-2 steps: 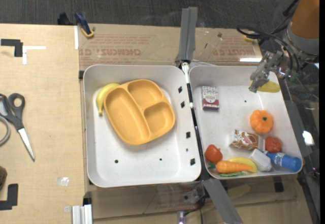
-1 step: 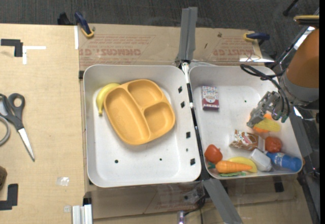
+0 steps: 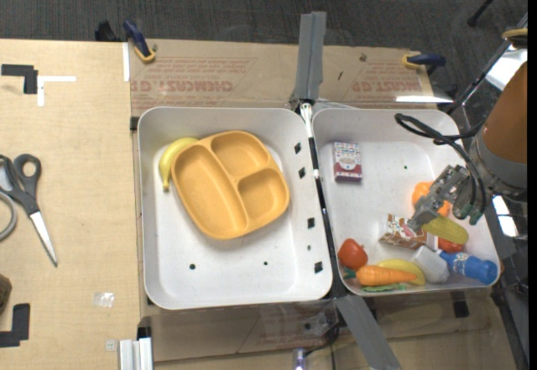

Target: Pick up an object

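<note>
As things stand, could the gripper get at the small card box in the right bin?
Probably yes. The card box lies alone on bare floor of the right bin, nothing on top, while the gripper hovers over the toy clutter nearby.

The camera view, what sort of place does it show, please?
Probably a robot lab workbench set up for grasping trials. Two white bins sit side by side: the left bin holds a divided yellow plate, the right bin holds toy food such as a carrot. The gripper reaches into the right bin.
</note>
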You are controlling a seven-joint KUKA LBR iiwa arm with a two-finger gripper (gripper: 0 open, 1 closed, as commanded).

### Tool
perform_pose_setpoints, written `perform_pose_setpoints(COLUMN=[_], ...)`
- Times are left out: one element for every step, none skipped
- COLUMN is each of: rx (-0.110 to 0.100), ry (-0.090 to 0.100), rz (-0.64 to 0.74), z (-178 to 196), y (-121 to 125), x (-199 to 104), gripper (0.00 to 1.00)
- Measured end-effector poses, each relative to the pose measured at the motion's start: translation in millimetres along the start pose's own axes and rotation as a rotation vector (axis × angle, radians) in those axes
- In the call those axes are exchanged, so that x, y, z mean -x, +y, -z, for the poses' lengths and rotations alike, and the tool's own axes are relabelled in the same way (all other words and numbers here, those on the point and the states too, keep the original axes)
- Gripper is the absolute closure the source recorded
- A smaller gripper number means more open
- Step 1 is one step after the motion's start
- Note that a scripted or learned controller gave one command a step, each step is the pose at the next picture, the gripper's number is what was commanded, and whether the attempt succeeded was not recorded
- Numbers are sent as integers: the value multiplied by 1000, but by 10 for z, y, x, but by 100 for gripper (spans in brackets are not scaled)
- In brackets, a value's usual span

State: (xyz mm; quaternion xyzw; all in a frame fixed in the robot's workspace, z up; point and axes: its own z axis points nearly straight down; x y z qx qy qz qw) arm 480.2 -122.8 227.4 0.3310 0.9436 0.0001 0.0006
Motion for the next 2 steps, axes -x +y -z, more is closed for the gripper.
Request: perform_pose_setpoints(rx=[0, -2], ry=[-2, 1], rz=[-131, -122], z=[370, 406], y=[463, 1164], x=[-347, -209], gripper=[100, 100])
